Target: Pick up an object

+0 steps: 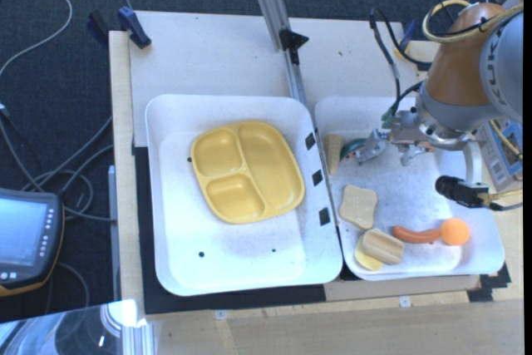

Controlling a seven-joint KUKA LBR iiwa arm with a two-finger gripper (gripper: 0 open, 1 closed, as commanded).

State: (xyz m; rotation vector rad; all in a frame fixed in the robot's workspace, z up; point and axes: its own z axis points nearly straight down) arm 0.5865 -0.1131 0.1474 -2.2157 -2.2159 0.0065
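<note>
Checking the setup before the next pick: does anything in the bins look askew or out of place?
The yellow divided plate sits rotated in the left bin, its edges not square to the bin walls. In the right bin, the toy food is scattered loosely but nothing looks spilled or damaged.

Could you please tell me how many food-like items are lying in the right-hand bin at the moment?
4 clearly: a toast slice near the bin's left-centre, a bun-like piece at the front, a carrot-like stick beside an orange ball. A tan piece sits by the divider; more may hide under the gripper.
</note>
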